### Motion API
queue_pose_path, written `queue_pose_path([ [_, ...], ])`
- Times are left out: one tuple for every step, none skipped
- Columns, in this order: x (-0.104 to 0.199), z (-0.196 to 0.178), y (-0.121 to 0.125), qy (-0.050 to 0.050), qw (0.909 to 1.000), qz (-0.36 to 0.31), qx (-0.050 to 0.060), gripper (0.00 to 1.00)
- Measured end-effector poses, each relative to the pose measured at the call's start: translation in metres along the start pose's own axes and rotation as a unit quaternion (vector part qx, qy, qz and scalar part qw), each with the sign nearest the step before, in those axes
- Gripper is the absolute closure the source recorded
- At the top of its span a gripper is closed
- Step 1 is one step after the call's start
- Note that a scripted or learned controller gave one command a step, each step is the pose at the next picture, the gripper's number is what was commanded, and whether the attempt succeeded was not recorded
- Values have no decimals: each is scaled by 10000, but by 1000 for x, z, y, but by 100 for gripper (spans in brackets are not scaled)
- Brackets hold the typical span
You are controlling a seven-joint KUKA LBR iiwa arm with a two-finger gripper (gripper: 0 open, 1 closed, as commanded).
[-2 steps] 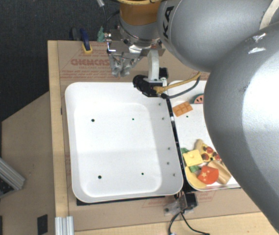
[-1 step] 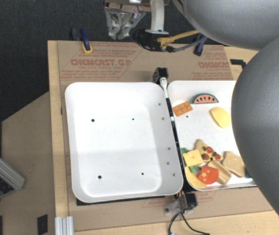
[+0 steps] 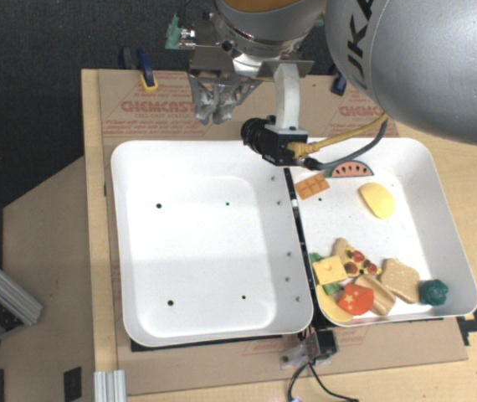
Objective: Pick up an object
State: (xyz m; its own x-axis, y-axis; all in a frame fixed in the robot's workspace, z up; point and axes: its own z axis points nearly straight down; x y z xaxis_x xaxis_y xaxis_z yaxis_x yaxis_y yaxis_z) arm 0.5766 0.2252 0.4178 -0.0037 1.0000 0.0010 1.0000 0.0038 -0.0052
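My gripper (image 3: 213, 107) hangs under the orange-banded wrist, above the cardboard just past the far rim of the left bin (image 3: 138, 224). I see nothing in it. The toy food lies in the right bin (image 3: 439, 199). A watermelon slice (image 3: 351, 171), an orange cracker (image 3: 311, 188) and a yellow lemon (image 3: 376, 200) lie at its far side. At its near edge sits a heap: cheese wedge (image 3: 329, 270), pizza slice (image 3: 357, 263), red tomato (image 3: 356, 300), bread slice (image 3: 399, 280) and teal ball (image 3: 433, 291).
A black camera unit (image 3: 270, 141) on a white bracket hangs over the divide between the bins, with a yellow cable trailing right. Blue clamps (image 3: 146, 69) hold the cardboard base at the back. The big grey arm covers the top right.
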Motion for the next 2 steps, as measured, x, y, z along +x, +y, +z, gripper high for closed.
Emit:
queue_pose_path([
  [1,-15,-89,6,10000,-11,-9,100],
  [1,-24,-85,-6,10000,3,-26,100],
])
